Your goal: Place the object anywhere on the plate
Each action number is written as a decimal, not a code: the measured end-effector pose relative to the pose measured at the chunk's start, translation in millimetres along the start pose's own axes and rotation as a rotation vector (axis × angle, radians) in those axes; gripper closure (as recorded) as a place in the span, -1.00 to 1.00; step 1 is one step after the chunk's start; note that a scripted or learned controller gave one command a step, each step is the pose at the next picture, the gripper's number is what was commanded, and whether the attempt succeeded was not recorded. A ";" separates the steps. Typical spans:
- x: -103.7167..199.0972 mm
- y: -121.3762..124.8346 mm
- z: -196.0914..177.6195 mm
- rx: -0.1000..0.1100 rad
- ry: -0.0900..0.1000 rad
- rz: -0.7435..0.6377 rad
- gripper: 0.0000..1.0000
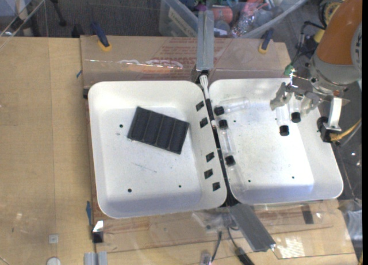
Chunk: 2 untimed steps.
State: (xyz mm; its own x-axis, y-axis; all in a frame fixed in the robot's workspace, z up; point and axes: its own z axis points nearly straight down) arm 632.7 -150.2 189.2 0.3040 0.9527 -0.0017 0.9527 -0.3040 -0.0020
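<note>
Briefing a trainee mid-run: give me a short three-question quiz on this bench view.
1. True or false: the dark ribbed slab lies in the left bin.
2. Over which bin does the gripper hang?
   A. left
   B. right
3. Fill in: the slab lies ___ from the gripper.

Key:
1. True.
2. B, the right bin.
3. Apart.

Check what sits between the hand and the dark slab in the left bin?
Camera view: from the hand, bare floor of the right bin, the divider with its black clips, then bare left bin floor up to the dark slab.
</note>
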 end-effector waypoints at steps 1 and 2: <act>-7.0 -25.7 -79.7 -0.001 0.001 0.178 1.00; -6.8 -25.7 -80.0 -0.001 0.001 0.178 -1.00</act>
State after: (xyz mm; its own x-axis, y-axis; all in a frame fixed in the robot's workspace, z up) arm 606.3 -148.8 269.2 0.4676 0.8839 -0.0010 0.8839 -0.4676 -0.0004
